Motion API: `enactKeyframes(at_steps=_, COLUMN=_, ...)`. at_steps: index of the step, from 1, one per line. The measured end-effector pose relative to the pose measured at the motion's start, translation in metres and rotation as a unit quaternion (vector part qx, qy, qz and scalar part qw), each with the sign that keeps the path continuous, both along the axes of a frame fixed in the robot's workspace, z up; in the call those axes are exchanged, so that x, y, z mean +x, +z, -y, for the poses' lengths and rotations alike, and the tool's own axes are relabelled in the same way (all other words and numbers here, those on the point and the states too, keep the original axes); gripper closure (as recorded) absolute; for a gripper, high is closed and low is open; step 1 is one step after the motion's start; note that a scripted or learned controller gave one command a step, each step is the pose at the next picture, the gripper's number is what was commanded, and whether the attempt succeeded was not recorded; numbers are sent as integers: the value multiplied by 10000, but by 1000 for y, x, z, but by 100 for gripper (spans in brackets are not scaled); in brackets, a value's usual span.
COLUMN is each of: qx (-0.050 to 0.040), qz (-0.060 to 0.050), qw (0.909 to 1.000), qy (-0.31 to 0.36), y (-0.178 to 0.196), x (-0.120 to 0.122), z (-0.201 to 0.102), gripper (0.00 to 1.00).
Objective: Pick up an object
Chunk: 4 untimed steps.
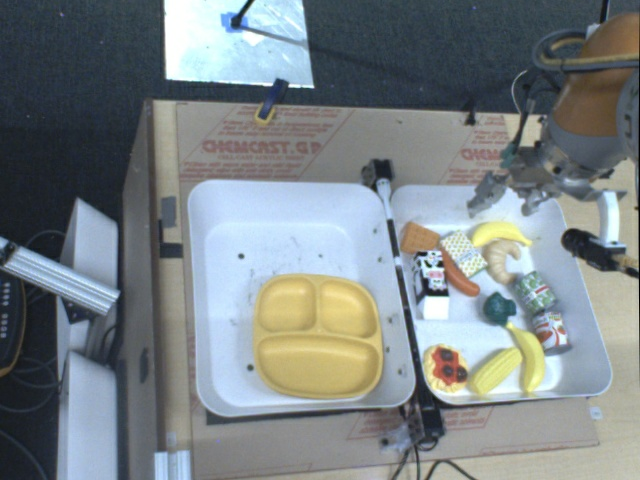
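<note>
Bench, two white bins. Near: corn cob [496, 370], banana [530, 358], pizza slice [446, 365], crowded. Beyond: cans, hot dog [464, 278]. Far rim: banana [500, 233] beneath gripper [510, 200], fingers spread wide, holding nothing. Risk: fingers striking bin wall [450, 193], or pinching neighbours.

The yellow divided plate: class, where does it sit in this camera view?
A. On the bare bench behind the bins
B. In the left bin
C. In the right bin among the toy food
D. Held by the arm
B: the yellow divided plate lies flat on the floor of the left bin, while the toy food fills the right bin.
</note>
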<state>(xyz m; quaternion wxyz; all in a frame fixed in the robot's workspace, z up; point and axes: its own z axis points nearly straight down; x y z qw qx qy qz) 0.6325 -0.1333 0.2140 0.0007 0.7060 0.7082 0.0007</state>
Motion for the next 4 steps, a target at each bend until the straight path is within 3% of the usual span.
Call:
enactKeyframes(at_steps=1, qx=-1, qz=-10, qw=10000, qy=-10, y=-86, x=-32, z=24, gripper=0)
enactKeyframes(at_steps=2, qx=-7, qz=22, qw=10000, qy=7, y=-33, x=37, z=23, gripper=0)
enactKeyframes(at_steps=3, qx=0, qz=-11, qw=10000, qy=-8, y=-101, x=-17, z=25, gripper=0)
enactKeyframes(at_steps=4, qx=-7, qz=15, qw=10000, qy=5, y=-57, x=34, z=31, gripper=0)
